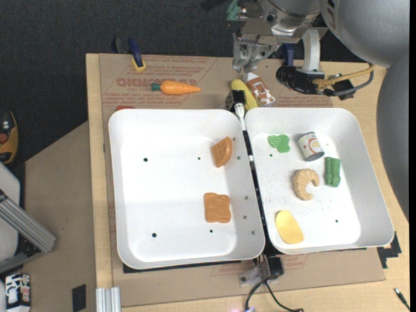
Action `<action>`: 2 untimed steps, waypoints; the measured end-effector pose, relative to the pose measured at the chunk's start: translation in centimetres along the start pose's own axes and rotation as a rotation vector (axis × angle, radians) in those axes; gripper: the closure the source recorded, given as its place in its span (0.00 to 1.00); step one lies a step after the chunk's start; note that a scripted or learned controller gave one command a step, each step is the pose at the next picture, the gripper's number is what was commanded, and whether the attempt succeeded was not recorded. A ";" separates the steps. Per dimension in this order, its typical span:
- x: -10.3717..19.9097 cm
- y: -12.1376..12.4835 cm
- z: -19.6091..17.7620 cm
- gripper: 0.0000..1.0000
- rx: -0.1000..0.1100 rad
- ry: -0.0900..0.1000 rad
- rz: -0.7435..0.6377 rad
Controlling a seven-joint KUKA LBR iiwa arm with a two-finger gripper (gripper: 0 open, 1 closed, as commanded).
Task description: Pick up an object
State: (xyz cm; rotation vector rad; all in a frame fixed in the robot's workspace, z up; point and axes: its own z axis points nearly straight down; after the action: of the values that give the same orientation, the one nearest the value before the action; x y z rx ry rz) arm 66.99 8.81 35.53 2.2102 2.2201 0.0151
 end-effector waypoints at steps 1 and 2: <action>4.9 -4.6 9.9 1.00 0.026 0.000 -0.001; 7.0 -11.0 16.3 1.00 0.027 -0.001 0.002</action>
State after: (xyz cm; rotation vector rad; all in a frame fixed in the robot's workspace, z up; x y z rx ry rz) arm 56.22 15.73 19.07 2.2248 2.2313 -0.0157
